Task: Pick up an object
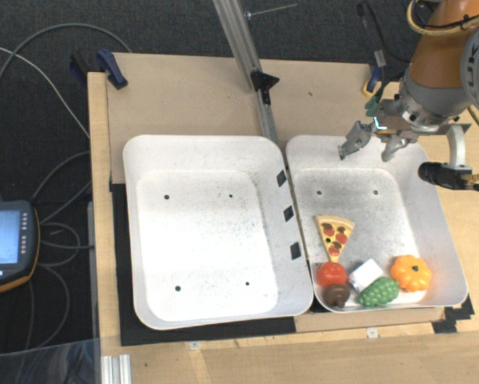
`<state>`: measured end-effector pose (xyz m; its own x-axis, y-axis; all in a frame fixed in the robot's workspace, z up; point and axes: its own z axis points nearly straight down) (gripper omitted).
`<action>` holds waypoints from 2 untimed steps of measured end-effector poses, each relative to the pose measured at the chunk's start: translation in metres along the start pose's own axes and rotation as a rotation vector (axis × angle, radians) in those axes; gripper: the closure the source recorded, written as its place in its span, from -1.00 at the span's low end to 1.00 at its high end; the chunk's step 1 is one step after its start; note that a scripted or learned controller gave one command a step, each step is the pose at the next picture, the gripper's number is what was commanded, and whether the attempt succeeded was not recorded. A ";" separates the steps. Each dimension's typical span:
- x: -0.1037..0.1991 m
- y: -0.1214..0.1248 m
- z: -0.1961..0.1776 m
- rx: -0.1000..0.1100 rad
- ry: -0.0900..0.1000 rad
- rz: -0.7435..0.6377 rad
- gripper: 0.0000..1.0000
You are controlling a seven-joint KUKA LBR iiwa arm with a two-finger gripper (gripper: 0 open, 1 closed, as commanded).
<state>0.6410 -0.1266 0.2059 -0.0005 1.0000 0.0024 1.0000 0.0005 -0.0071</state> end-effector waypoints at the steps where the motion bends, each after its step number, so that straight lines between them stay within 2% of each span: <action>1: 0.000 0.001 -0.003 -0.005 -0.001 -0.001 -1.00; 2: -0.010 -0.003 0.050 0.000 -0.001 0.001 -1.00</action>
<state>0.6375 -0.1360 0.1559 0.0009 1.0000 0.0014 1.0000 -0.0009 -0.0073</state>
